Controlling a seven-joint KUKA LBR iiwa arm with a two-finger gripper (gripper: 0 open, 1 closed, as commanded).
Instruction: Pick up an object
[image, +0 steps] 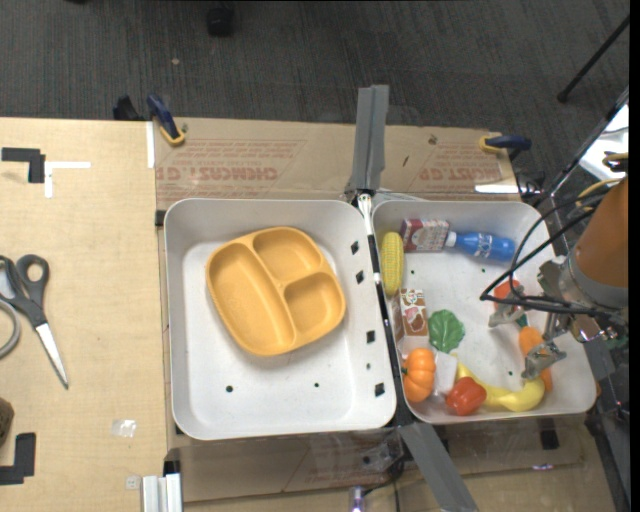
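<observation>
Camera view is looking down on my bench (80, 250), and two white bins are sitting side by side on it. Left bin (190, 380) is holding a big yellow plate (275, 290) with three parts. Right bin (470, 285) is holding the toys. A blue and red bottle (455, 239) is lying at the far end, and a corn cob (392, 262) is lying just beside the wall between the bins. A yellow banana (510, 397) is lying at the near end, touching a red pepper (464, 397). An orange pumpkin (419, 372) is sitting near a green leafy toy (445, 329). I am reaching in from the right, and my gripper (535, 335) is hanging over the right side of this bin, right by a small orange toy (530, 341). I cannot tell how wide it is standing, or whether it is gripping anything. Scissors (35, 310) are lying far left on the bench.
</observation>
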